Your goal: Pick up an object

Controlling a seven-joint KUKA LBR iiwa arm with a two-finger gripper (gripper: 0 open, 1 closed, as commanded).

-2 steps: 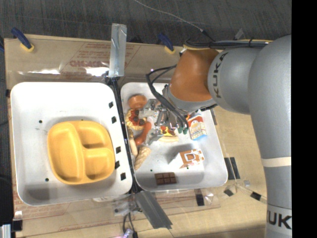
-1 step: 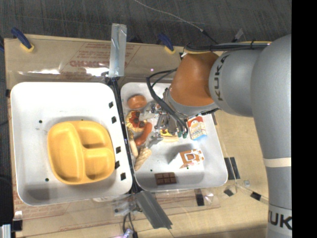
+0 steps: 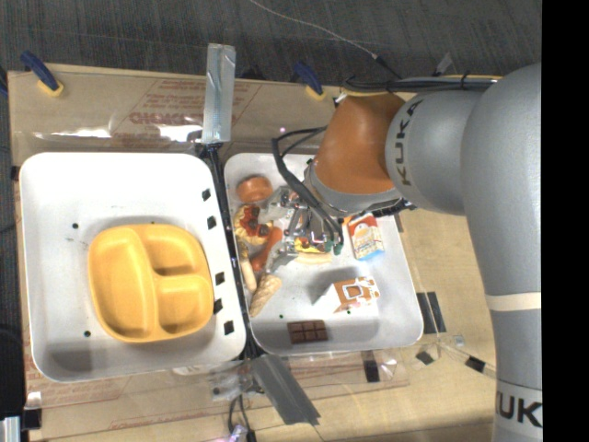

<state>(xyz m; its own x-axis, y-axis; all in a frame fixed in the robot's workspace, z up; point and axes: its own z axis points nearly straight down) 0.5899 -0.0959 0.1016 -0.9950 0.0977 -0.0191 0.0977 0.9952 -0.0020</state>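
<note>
Reaching down from the right of the frame, the arm (image 3: 433,155) sets its gripper (image 3: 299,233) low over the clutter at the left side of the right bin (image 3: 400,316), a descent toward a grasp, by the look of it. Whether anything is caught cannot be told. A reddish, carrot-like toy (image 3: 267,247) lies just beside it; the next move calls for closing, then a straight lift. Nearby sit a flat brown chocolate bar (image 3: 307,331), a small printed carton (image 3: 366,239) and, in the left bin (image 3: 55,182), a glossy yellow divided tray (image 3: 152,279).
</note>
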